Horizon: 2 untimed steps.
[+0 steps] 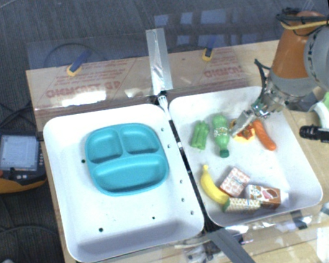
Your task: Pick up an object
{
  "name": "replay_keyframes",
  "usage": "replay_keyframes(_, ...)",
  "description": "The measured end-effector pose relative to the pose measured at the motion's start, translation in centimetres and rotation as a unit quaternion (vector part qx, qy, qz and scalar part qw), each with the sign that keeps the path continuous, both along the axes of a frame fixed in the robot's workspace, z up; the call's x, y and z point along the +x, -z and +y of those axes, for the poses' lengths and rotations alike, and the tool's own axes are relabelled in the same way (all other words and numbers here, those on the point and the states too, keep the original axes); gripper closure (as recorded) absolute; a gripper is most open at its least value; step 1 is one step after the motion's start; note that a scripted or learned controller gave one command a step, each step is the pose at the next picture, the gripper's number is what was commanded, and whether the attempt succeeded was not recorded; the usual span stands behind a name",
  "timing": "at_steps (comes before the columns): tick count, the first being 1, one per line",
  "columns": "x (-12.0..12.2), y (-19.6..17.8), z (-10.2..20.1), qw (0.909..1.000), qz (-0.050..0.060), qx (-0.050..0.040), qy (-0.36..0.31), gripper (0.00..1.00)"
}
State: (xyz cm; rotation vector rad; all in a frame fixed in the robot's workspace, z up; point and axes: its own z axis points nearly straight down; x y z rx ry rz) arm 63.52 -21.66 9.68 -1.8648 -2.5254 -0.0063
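Arm (303, 59) reaches in over right bin (295, 155), gripper (251, 117) low near bin's far edge. Fingers' state: cannot tell. Just beside gripper: orange carrot (265, 136), small orange-yellow item (245, 133), green bottle (221, 134), green pepper-like piece (200, 134). Banana (211, 187) and printed boxes (251, 193) toward near edge. Left bin (80, 224) carries teal divided tray (126, 158).
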Motion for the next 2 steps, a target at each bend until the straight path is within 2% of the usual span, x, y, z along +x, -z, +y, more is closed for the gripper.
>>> replay_keyframes(1,0.0,-1.0,-0.2,1.0,0.0,-0.002,0.001,1.0)
replay_keyframes(2,0.7,-10.8,5.1,0.9986,0.003,-0.0029,0.054,1.0)
